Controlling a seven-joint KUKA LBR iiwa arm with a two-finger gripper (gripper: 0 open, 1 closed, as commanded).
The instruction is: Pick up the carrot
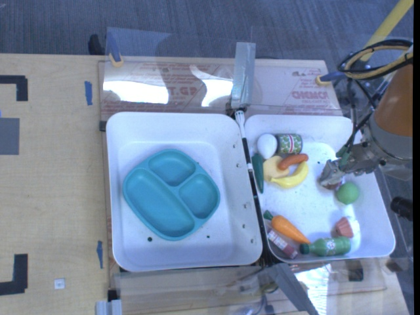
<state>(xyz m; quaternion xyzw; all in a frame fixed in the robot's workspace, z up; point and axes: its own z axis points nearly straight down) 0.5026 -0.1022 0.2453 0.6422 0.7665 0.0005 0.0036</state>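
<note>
Toward the near edge of the right bin (384, 238), the carrot (289, 228) is seen lying flat, just beside a green bottle (330, 245). Its long axis is slanted, tip toward near-right. It is judged light, rigid and smooth, best pinched mid-body. Farther back, by a green ball (348, 193), the gripper (329, 174) is poised; its state cannot be told.

Carrot (289, 228) lies in right bin (377, 195); gripper (330, 174) well apart.

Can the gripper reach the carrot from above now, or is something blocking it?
Probably yes. The carrot lies uncovered in the right bin; only a green bottle sits near its tip. The gripper is apart from it.
</note>
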